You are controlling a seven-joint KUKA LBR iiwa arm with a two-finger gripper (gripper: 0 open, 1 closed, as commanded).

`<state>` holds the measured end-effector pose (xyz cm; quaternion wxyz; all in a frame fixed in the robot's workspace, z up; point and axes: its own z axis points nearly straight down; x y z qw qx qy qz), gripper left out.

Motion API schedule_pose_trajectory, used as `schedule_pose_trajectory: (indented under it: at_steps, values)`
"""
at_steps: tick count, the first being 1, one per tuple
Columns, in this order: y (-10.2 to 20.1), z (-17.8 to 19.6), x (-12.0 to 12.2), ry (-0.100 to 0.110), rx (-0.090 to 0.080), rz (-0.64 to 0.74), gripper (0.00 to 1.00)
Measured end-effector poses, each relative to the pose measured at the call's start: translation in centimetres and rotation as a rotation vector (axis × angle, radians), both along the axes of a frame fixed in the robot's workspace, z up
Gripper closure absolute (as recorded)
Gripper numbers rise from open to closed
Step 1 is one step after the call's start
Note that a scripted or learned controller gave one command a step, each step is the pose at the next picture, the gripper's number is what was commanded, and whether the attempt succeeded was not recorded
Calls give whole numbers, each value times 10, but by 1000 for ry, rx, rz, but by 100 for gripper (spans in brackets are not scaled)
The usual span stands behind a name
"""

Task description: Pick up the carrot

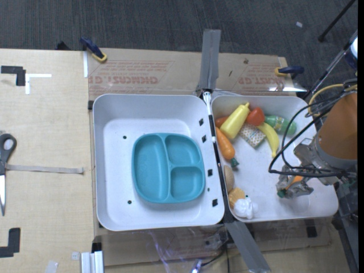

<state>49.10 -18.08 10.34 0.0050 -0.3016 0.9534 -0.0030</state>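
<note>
Carrot (225,144) lying untouched by right bin's (318,212) left wall; end effector (293,187) hovering well apart, grip state unclear.

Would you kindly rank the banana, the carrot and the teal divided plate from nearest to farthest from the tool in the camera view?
From the tool, low in the right bin:
1. Banana, up in the right bin.
2. Carrot, along that bin's left wall.
3. Teal divided plate, in the left bin.

Teal divided plate (169,168), mustard bottle (235,120)
</note>
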Motion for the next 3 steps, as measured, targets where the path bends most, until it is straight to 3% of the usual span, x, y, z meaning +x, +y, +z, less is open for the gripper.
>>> schedule_pose_trajectory:
  at_steps: [1,2,3]
  values:
    - [0,0,0,0,0,-1,0]
    - [-6,-10,-2,7,4,-119,0]
    - [-5,0,1,1,3,-114,100]
